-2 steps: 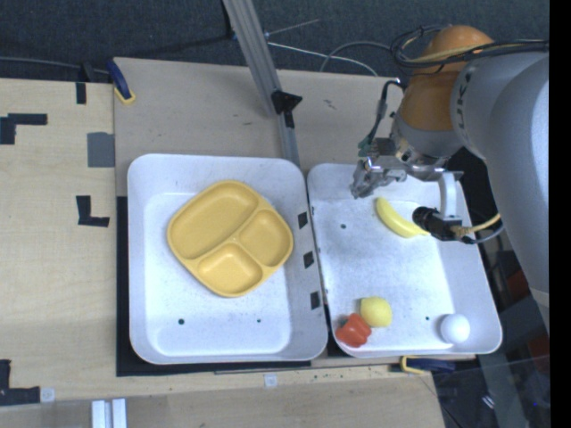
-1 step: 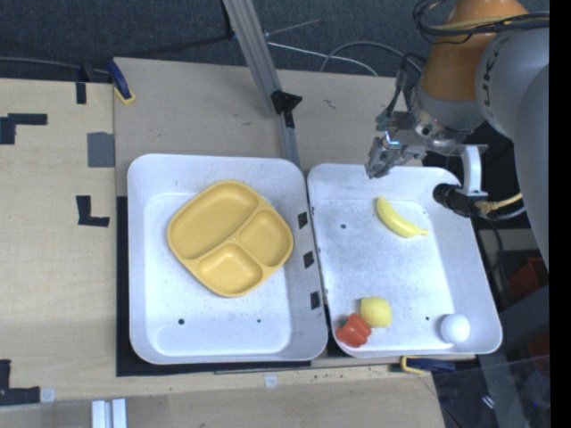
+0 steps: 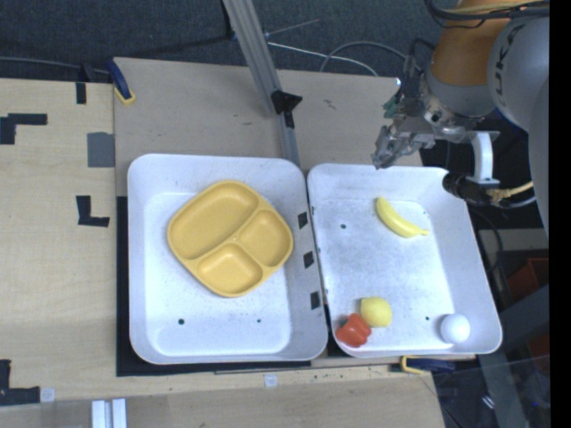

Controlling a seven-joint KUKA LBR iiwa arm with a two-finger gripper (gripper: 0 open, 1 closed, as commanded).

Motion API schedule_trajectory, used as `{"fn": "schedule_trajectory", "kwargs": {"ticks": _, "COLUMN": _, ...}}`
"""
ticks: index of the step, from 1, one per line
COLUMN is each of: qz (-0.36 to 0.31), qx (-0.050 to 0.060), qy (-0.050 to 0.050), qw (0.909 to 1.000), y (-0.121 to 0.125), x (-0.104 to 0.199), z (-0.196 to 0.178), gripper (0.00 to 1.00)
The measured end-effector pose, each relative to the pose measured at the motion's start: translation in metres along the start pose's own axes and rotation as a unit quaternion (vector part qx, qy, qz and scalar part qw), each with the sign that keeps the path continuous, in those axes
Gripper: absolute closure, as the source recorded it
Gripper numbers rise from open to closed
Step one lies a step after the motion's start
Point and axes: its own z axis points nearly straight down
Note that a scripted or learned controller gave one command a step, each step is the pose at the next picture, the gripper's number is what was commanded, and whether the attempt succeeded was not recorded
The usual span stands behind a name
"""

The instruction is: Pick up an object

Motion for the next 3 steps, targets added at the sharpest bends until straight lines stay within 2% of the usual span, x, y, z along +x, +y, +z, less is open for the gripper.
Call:
{"fn": "schedule_trajectory", "kwargs": {"ticks": 1, "qz": -0.002, "qx": 0.002, "qy": 0.001, "qw": 1.0, "y": -0.021, "x": 0.053, "z": -0.005, "gripper": 1.0}}
{"fn": "schedule_trajectory", "kwargs": {"ticks": 2, "qz": -0.002, "qx": 0.003, "qy": 0.0, "qw": 1.0, "y": -0.043, "x": 0.103, "z": 0.011, "gripper": 1.0}}
{"fn": "schedule_trajectory", "kwargs": {"ticks": 3, "qz": -0.003, "qx": 0.003, "qy": 0.001, "qw": 1.0, "y": -0.052, "x": 0.158, "z": 0.019, "gripper": 1.0}}
